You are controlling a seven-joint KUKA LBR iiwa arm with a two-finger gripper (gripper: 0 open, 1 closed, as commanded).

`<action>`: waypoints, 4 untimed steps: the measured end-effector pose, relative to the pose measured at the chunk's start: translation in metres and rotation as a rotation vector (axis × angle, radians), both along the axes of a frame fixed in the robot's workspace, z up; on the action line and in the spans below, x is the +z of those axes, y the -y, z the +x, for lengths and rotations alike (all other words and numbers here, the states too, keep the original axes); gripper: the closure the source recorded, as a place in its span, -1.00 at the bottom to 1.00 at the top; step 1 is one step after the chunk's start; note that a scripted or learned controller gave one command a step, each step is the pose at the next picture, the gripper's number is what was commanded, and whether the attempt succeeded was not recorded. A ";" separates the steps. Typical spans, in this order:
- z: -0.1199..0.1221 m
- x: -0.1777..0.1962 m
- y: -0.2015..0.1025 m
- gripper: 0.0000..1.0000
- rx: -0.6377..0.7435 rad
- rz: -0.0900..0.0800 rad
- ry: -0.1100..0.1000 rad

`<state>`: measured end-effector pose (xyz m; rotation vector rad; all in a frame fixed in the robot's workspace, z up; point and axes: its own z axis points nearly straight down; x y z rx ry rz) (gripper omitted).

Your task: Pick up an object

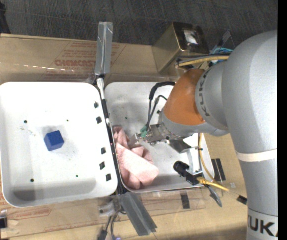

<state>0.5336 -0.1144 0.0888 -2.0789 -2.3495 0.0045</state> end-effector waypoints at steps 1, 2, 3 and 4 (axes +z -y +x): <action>-0.036 0.000 0.014 -1.00 0.055 0.002 -0.001; -0.056 0.134 0.003 -1.00 0.035 0.000 0.000; -0.038 0.009 -0.001 -1.00 0.077 0.002 -0.004; -0.019 0.001 -0.015 -1.00 0.135 0.001 0.001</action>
